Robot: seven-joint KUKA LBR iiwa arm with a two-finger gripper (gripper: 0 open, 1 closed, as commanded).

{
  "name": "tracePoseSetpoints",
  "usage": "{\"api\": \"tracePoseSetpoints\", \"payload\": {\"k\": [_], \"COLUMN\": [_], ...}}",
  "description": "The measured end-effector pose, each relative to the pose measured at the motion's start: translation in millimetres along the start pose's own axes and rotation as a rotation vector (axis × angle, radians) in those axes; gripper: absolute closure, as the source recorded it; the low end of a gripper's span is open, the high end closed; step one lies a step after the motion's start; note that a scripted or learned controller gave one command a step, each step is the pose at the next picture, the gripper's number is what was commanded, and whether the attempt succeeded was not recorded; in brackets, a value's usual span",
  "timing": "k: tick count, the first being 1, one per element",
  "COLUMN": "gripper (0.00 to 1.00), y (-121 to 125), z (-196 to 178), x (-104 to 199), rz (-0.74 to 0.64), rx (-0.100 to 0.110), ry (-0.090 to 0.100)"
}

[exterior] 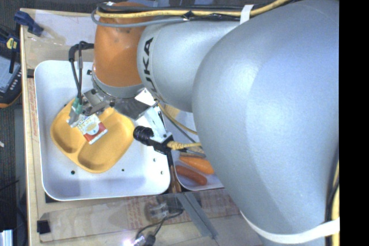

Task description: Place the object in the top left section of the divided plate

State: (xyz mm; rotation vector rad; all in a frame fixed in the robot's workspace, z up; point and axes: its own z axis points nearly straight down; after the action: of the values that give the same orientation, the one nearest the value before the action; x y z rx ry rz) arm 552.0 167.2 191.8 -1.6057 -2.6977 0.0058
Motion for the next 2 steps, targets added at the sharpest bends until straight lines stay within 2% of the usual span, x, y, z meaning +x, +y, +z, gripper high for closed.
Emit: {"api": "tracePoseSetpoints", "payload": {"k": [1, 2], "gripper": [1.00, 0.00], "y": [-52.6, -52.5], "z": [16.3, 16.2], "x": [-11.5, -11.7], "rz": [-0.318, -0.318], "rx": [0.001, 0.001], "ry": [0.001, 0.001]}}
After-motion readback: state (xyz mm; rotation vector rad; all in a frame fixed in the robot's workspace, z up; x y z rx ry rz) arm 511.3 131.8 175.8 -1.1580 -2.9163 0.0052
